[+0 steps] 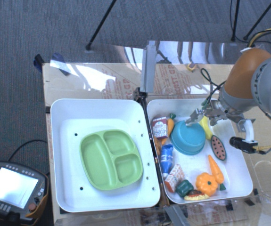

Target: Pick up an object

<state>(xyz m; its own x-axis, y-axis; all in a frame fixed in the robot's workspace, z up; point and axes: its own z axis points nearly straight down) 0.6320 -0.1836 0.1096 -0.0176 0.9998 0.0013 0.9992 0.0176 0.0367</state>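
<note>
From above, a brown bench (93,79) stands on dark grey carpet (31,27), with black stand legs (102,20) behind it. The left white bin (64,112) holds a green plate (110,159). The right white bin (239,178) holds toy food: a blue bowl (188,138), carrot (215,167), pumpkin (207,182), watermelon slice (218,147). The gripper (202,113) hangs just over the bowl's far edge; I cannot tell if it is pinched.

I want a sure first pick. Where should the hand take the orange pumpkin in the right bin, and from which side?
Take the pumpkin across its round body, coming straight down from above. It sits near the bin's front corner, with the carrot close behind and other toys beside it, so a sideways approach looks blocked.
</note>
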